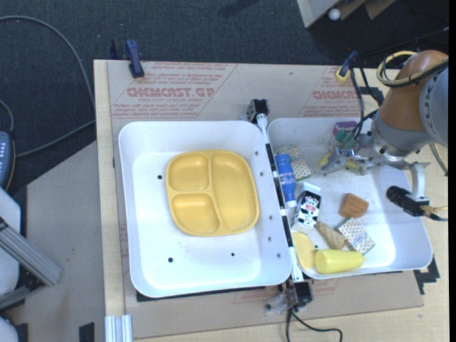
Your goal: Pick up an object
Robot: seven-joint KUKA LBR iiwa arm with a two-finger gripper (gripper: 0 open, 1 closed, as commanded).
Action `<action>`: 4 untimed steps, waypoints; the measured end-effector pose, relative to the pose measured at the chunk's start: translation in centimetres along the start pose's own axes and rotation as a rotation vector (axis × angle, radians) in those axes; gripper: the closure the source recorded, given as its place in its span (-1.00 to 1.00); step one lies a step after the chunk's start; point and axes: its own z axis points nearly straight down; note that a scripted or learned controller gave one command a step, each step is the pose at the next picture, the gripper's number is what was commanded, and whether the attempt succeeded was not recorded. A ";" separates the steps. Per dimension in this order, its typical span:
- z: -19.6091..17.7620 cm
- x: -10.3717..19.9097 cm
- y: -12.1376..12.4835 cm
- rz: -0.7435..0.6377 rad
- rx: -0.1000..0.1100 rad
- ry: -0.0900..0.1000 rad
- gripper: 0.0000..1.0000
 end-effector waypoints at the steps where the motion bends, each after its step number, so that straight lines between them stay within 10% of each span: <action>1: 0.5 2.5 4.0 0.009 0.032 0.005 -1.00; 2: 0.5 0.6 4.5 0.001 0.044 0.020 -1.00; 3: 0.1 0.1 -3.5 0.002 0.002 0.000 -1.00; 4: 0.1 0.0 -9.7 0.002 0.002 0.001 -1.00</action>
